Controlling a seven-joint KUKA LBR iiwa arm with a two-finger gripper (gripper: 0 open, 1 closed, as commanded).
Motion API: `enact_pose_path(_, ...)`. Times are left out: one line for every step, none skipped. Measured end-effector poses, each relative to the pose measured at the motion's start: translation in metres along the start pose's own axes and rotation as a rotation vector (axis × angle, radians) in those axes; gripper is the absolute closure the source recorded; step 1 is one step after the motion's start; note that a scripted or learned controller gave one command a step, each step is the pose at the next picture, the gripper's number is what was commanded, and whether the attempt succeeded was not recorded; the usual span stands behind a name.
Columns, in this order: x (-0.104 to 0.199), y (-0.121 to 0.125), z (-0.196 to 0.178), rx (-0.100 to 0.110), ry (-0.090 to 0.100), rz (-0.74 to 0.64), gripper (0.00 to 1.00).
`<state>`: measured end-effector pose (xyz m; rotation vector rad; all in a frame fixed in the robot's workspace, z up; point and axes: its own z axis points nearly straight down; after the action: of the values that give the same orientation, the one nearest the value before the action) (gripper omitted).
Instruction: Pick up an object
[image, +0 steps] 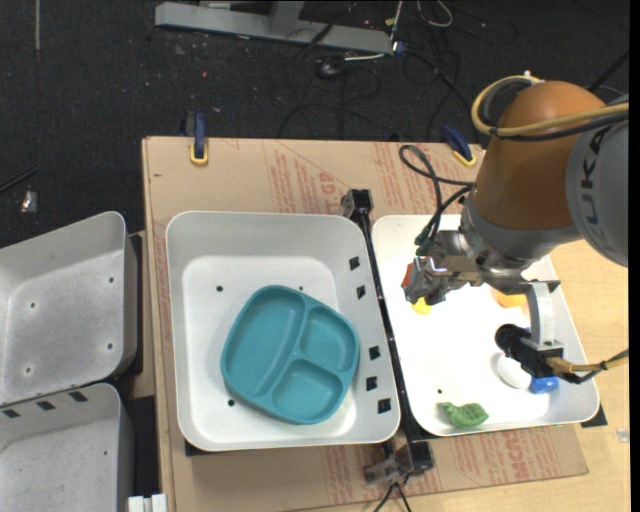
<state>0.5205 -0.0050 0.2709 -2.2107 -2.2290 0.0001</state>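
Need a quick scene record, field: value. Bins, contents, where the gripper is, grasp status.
left bin: one teal divided plate, lying flat, three compartments
right bin: green object near the front edge; small yellow thing toward the rear left, identity unclear
gripper: over the right bin's rear left area, right by the yellow thing
arm: reaches in from the right, above the right bin
grasp: cannot tell from this view
plate contact: none, gripper is apart from the plate
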Motion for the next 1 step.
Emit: enact_pose_path(0.0464,-0.014,0.0224,0.002,0.0,0.001,1.0)
